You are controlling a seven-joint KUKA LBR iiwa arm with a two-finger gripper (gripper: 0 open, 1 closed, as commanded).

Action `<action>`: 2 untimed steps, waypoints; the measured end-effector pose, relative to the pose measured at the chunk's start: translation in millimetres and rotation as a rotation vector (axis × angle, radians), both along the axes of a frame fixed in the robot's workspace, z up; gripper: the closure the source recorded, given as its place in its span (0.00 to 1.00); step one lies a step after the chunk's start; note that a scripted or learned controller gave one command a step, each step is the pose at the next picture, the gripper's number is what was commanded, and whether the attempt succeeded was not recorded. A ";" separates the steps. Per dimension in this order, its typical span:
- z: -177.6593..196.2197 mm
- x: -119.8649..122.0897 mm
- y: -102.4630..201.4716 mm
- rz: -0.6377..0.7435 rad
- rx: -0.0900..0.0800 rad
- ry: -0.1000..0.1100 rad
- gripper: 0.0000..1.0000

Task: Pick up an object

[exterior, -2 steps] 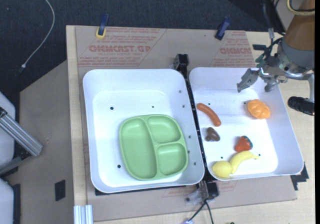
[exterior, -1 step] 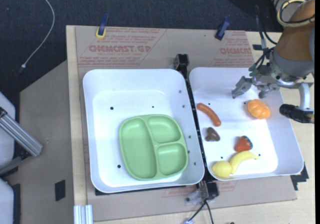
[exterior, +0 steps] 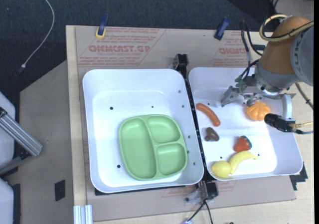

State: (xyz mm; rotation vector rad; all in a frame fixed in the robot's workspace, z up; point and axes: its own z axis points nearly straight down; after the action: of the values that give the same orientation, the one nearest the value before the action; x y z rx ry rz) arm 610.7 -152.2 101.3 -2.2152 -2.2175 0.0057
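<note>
The right bin (exterior: pixel 279 165) holds several toy foods: an orange-red sausage (exterior: pixel 208 113), a small brown piece (exterior: pixel 212 135), a red piece with a green top (exterior: pixel 242 143), a yellow banana (exterior: pixel 240 160), a yellow lemon (exterior: pixel 222 169) and an orange fruit (exterior: pixel 256 112). My gripper (exterior: pixel 239 98) hangs over the far part of this bin, just up and left of the orange fruit and to the right of the sausage. Its fingers stand open with nothing between them.
The left bin (exterior: pixel 99 93) holds a green divided plate (exterior: pixel 152 145). A black divider clamp (exterior: pixel 181 61) sits between the bins at the far edge. The arm's grey and orange wrist (exterior: pixel 281 53) looms over the right bin's far right corner, with cables trailing.
</note>
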 end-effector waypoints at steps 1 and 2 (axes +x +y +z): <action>15.1 2.3 -0.7 0.000 -0.002 -0.009 1.00; 60.1 7.5 -4.9 0.000 -0.004 -0.013 1.00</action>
State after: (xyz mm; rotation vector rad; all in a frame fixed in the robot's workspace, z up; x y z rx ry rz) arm 618.2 -157.1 161.4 -2.2242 -2.2261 -0.0044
